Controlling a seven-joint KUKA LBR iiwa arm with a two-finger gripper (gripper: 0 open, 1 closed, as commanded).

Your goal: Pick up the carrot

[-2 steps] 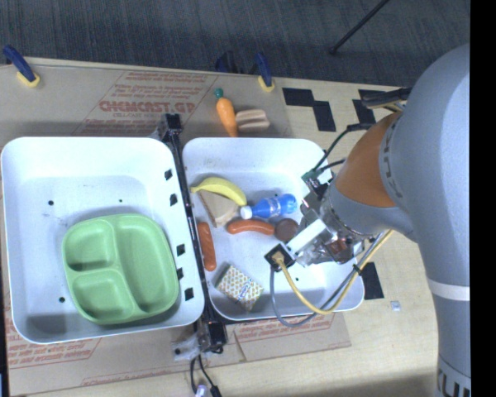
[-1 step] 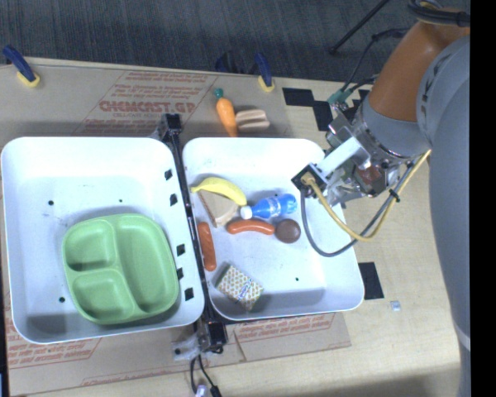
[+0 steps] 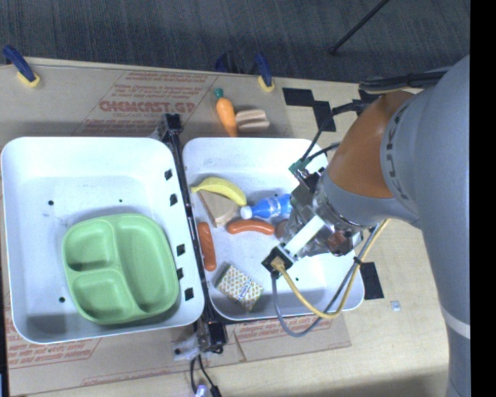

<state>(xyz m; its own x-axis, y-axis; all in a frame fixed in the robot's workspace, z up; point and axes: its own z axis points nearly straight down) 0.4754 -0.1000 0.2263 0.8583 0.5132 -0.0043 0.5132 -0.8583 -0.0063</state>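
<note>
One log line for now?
gripper: over right bin | carrot: outside it, past far rim, apart from gripper | task: not yet done

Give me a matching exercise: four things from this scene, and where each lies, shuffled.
Things:
1. carrot
2. green plate
3. banana
4. patterned block

Places:
A. in the left bin
B. right bin, toward the view's bottom
C. on the bench, outside both bins
D. right bin, toward the view's top

Pairs: 1-C, 2-A, 3-D, 4-B.
</note>
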